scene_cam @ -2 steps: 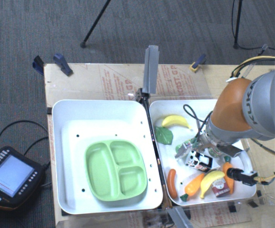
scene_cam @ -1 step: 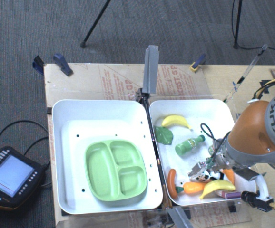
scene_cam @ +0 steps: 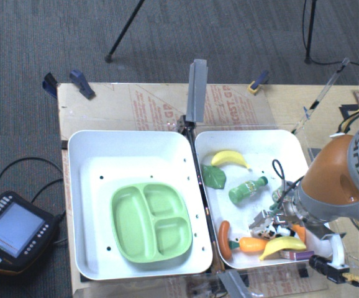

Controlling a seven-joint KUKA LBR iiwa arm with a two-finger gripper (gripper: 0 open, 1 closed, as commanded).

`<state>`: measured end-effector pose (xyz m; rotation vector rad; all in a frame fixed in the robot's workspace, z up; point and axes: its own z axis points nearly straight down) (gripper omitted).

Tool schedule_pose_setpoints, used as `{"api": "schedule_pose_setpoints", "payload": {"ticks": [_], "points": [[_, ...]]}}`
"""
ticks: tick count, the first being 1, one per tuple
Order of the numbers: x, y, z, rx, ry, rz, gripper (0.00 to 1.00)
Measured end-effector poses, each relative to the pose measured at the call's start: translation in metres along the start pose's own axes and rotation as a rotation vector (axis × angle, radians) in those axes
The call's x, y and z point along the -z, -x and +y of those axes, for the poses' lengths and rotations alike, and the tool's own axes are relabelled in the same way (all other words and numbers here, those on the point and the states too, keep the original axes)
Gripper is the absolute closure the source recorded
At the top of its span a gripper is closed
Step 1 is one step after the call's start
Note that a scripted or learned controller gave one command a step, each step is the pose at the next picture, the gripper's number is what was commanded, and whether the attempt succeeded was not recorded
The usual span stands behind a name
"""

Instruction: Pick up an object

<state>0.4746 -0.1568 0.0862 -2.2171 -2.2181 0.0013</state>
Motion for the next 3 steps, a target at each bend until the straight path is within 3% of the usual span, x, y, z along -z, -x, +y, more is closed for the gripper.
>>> {"api": "schedule_pose_setpoints", "payload": {"ticks": [1,2,3], "points": [[0.012,-0.001,0.004,-0.001,0.009,0.001,1.00],[0.099,-0.080,0.001,-0.206,-0.001,-0.002,1.00],[0.099,-0.080,0.001,-0.206,-0.001,-0.002,0.00]]}}
